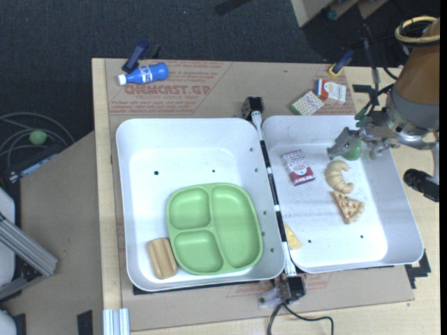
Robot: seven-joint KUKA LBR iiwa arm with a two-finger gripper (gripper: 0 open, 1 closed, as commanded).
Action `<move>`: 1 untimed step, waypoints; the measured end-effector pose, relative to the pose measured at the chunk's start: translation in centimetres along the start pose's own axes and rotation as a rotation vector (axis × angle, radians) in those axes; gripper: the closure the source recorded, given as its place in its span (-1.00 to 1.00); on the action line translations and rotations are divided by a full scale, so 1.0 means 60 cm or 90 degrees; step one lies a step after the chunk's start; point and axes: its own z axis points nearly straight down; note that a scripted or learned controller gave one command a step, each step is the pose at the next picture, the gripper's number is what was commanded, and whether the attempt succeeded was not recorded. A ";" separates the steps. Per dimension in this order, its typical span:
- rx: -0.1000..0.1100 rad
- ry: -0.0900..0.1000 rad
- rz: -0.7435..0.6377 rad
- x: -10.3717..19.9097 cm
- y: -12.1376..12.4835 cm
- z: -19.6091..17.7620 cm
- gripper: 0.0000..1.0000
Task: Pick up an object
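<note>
The right bin (391, 208) holds a red and white carton (298, 167), a croissant (340, 174), a pizza slice (348, 206) and a small yellow piece (292, 240) by its left wall. My gripper (351, 144) hangs low over the bin's upper right part, just above the croissant. A small green object (352, 151) sits right at the gripper's tip, partly hidden by it. I cannot tell whether the gripper holds it or merely touches it.
In the left bin (140, 159) lie a green divided plate (213, 227) and a tan bread-like block (163, 257). On the bench behind the bins are a blue and white bottle (143, 74) and two small packets (309, 103), (334, 91).
</note>
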 end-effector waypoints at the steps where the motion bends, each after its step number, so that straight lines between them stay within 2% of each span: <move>1: 0.000 0.000 0.001 -0.053 0.007 0.213 -1.00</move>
